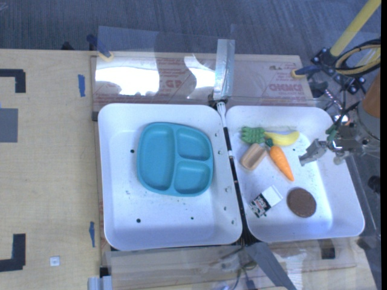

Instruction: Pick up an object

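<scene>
Wooden bench, two white bins side by side. Right bin (338,219) has all the loot: carrot (281,162), banana (283,138), brown disc (301,202), tan block (253,156), small card (265,200). Gripper (315,150) hovers at the bin's right side, jaws spread, nothing in them. I'd go for the carrot, closest, but its neighbours crowd it. Blue divided plate (175,159) sits in the left bin.

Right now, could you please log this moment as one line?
phase: approach | hand: over right bin, nothing held | nearest: carrot | left bin: blue tray
</scene>
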Tool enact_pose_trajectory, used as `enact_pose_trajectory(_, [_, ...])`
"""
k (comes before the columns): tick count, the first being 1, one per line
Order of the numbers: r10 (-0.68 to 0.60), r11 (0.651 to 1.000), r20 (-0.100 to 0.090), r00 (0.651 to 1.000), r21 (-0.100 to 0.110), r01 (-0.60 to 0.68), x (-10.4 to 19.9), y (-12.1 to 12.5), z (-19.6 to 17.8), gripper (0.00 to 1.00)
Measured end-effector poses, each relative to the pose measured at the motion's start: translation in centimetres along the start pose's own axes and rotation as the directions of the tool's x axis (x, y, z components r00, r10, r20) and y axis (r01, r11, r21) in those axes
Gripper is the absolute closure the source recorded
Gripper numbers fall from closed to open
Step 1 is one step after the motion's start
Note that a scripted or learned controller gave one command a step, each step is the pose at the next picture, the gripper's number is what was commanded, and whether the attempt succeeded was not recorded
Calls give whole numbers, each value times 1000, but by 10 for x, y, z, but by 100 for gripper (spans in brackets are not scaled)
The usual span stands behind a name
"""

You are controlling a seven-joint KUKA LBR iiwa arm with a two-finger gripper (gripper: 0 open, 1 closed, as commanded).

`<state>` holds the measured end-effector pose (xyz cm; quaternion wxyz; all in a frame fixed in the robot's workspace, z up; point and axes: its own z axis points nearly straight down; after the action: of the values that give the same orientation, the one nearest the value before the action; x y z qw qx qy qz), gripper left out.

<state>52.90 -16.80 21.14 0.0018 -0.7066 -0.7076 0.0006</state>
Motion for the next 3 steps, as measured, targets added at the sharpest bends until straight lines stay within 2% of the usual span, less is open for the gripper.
enact_pose_trajectory(1, [278,960,0,961,-23,-278,4,56,98,0])
enact_pose_trajectory(2, [103,995,2,995,-7,-103,27,80,125,0])
enact_pose_trajectory(3, [105,994,3,995,-12,-105,26,82,114,100])
